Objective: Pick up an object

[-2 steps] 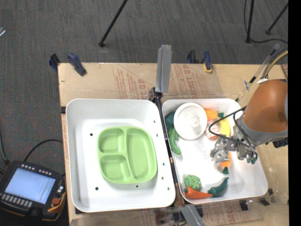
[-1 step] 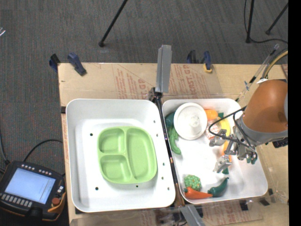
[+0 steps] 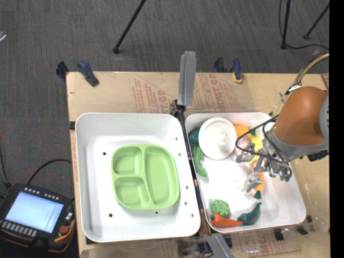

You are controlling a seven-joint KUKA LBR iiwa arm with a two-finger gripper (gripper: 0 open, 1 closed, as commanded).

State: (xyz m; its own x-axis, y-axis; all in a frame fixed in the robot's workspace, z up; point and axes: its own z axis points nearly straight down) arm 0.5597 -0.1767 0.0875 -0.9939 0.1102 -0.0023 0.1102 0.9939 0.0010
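Observation:
My gripper (image 3: 259,175) is low in the right bin (image 3: 293,206), near its right side, under the grey arm with its orange band (image 3: 301,117). A small orange toy (image 3: 260,183) with a dark green tip lies right at the gripper, partly covered by it. A white bowl (image 3: 217,138) sits upside down at the bin's back left. Beside the bowl are a yellow piece (image 3: 257,143) and an orange piece (image 3: 243,130). A green vegetable (image 3: 198,159) lies along the left wall. At the front are a broccoli (image 3: 219,207), a carrot (image 3: 227,221) and a dark green pepper (image 3: 250,214).
The left bin (image 3: 88,144) holds a light green divided plate (image 3: 145,176). A grey upright post (image 3: 187,79) stands behind the wall between the bins. A teach pendant (image 3: 35,214) lies off the bench at the lower left. Tripod legs stand on the carpet behind.

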